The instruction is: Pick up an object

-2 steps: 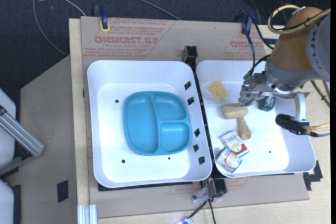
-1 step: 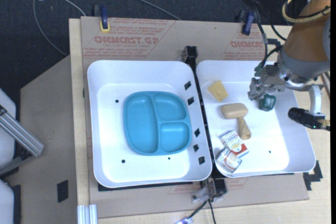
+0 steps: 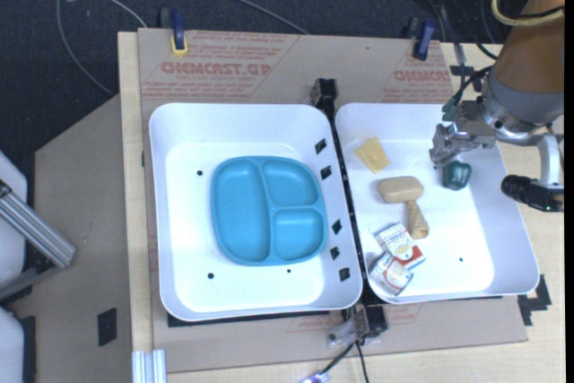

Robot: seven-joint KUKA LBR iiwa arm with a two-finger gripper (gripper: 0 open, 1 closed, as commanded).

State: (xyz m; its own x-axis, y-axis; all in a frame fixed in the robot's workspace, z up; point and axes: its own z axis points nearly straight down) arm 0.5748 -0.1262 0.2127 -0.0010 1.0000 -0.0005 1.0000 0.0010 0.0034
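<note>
The right bin (image 3: 502, 247) holds several small things. A yellow wedge (image 3: 372, 154) lies near its back left. In front of that sit a tan loaf-shaped piece (image 3: 399, 189) and a tan cylinder (image 3: 417, 221). A red and white packet (image 3: 396, 252) rests near the front left rim. A small dark green object (image 3: 456, 176) lies toward the bin's back right. My gripper (image 3: 447, 147) hangs low over that corner, just behind and above the green object, and whether it touches the object is unclear.
The left bin (image 3: 179, 265) carries a blue divided plate (image 3: 268, 209). A black divider with clips (image 3: 334, 193) runs between the bins. The arm's grey body (image 3: 529, 76) looms over the right bin's back right edge. Cables (image 3: 529, 189) trail at the right.
</note>
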